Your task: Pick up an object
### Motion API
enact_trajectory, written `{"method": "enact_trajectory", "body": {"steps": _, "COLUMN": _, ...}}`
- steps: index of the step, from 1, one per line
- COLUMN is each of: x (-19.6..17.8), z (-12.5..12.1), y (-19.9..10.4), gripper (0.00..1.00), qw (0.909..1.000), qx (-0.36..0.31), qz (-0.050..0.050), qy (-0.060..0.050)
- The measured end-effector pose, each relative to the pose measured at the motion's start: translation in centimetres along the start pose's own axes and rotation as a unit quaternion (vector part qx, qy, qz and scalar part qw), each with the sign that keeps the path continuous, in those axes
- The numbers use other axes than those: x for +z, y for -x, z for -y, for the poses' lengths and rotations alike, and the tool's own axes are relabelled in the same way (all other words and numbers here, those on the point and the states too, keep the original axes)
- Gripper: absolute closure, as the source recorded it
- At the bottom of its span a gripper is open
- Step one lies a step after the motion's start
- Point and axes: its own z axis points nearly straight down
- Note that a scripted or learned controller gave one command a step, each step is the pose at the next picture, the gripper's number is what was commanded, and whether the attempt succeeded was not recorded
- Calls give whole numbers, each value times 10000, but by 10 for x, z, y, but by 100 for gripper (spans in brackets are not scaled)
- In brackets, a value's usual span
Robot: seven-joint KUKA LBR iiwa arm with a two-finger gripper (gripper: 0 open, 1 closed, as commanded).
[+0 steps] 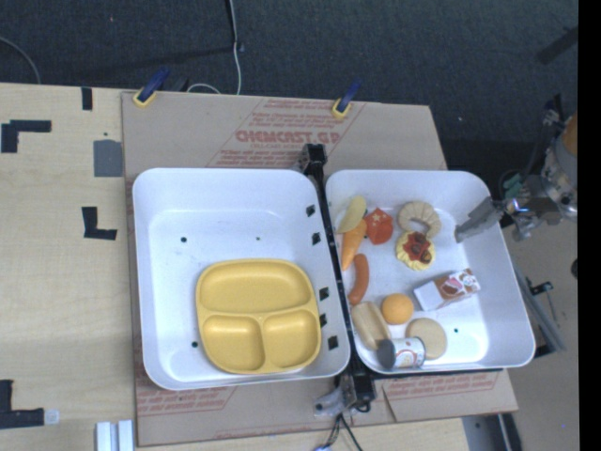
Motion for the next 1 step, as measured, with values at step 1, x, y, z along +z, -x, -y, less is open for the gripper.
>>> {"method": "enact_trajectory", "body": {"steps": 1, "x": 89, "z": -73, "y": 28, "gripper": 0, "qw": 10000, "qx": -11, "qz": 10, "qy": 2}}
